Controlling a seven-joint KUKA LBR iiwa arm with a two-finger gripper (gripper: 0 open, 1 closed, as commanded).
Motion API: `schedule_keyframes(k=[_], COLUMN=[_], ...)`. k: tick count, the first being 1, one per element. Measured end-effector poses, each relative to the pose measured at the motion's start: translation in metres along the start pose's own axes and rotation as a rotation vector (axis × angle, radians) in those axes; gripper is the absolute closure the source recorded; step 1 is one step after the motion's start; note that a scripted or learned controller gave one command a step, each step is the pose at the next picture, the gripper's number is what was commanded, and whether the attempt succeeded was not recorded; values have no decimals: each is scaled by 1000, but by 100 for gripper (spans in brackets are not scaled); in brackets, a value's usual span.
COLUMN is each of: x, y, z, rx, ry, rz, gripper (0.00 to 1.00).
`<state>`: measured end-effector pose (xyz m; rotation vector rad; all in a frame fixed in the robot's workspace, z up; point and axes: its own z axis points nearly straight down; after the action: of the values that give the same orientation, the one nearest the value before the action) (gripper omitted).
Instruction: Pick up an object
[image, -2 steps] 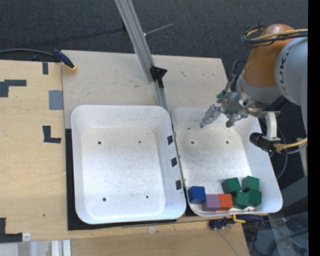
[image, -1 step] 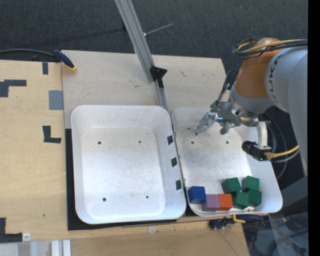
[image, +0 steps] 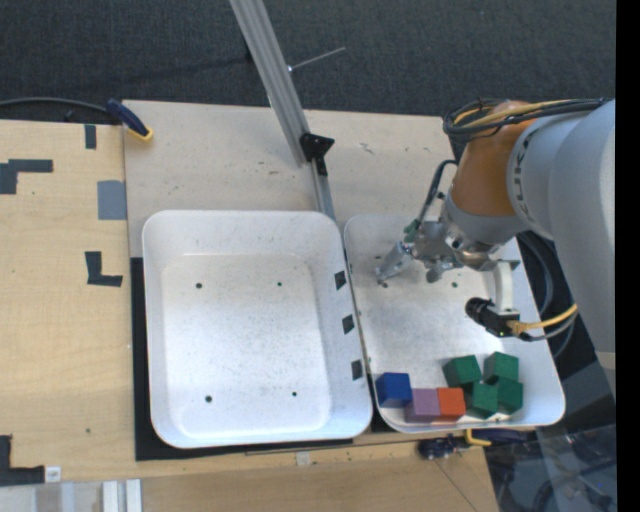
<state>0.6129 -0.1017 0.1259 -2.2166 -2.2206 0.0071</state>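
Right bin (image: 430, 330) on the desk. Blocks cluster at its near edge: one blue block (image: 394, 388), one purple block (image: 426, 403), one orange block (image: 451, 402), about four green blocks (image: 486, 382). Likely light, rigid; grip flat opposite faces. The tool (image: 412, 262), fingers apart and holding nothing, hangs over the bin's far end.

**Bench and what rests on it**

The wooden bench (image: 60, 300) bears a black mat (image: 138, 400); on the mat sits the left white bin (image: 160, 240), with the right white bin (image: 540, 405) touching its right side, and grey tape patches (image: 112, 200) lie to its left
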Motion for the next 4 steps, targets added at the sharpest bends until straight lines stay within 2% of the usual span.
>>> schedule_keyframes(k=[1,2,3,4], x=[1,-8,-7,55], y=[1,-1,-1,4], z=[-13,-62,-85,-82], rx=[-4,-9,-8,-5], ry=[1,0,1,3], rz=[-2,1,0,-6], gripper=[100,100,100,100])
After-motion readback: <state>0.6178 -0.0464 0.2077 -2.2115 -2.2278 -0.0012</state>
